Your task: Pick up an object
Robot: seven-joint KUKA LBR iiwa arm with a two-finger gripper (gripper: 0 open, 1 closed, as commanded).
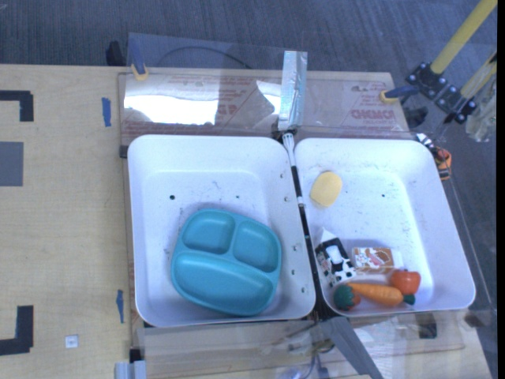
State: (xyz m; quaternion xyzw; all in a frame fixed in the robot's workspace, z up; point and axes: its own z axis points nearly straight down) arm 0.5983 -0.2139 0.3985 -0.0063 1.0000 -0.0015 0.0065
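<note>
Camera view from above takes in 2 shallow white bins side by side on a pale wooden bench (55,235).

The left bin (150,172) holds 1 thing: a teal divided plate (227,260) with 3 compartments, lying flat in the near half of the bin, its near edge close to the bin's front wall.

The right bin (410,180) holds 5 small things. A yellow rounded piece, lemon-like (326,188), lies alone near the bin's left wall, toward the far side and well apart from the rest. The others crowd the near edge. A black-and-white cow figure (334,260) sits by the left wall, with a small orange-and-white packet (372,257) just beside it on the right. In front of these lies a toy carrot (375,294), on its side with its green top pointing left. A red-orange toy tomato (405,280) touches the carrot's right end.

Behind the bins a clear plastic sheet (197,101) catches glare, and a strip of silver tape (293,89) runs down it toward the seam between the bins. A yellow pole (469,26) slants across the upper right corner.
</note>
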